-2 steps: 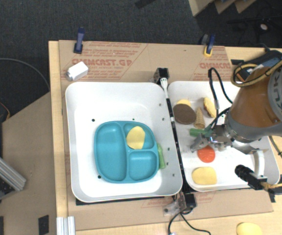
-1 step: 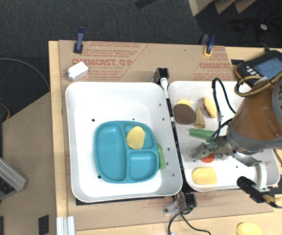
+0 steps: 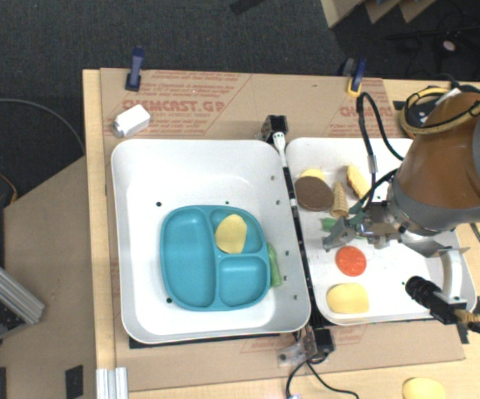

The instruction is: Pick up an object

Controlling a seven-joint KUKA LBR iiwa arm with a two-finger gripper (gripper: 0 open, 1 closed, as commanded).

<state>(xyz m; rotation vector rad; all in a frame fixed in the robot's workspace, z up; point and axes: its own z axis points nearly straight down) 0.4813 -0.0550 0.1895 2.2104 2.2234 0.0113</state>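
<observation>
In the camera view, the arm reaches in from the right over the right bin (image 3: 389,312), and the gripper (image 3: 349,228) hangs low among the objects there. Its grey fingers look spread, with nothing visible between them, though the wrist hides part of them.

A red round object (image 3: 351,261) lies just near of the fingertips. A brown round piece (image 3: 313,192) and a small yellow piece (image 3: 357,179) lie on the far side, and a yellow block (image 3: 348,298) sits at the near edge. In the left bin (image 3: 131,223), a teal divided tray (image 3: 191,260) holds a yellow oval piece (image 3: 231,233) in its far right compartment.

This appears to be the approach step, with no grasp made. The next move seems to call for centring the fingers over one object, likely the red one as the closest, descending until they straddle it, then closing before lifting.
</observation>
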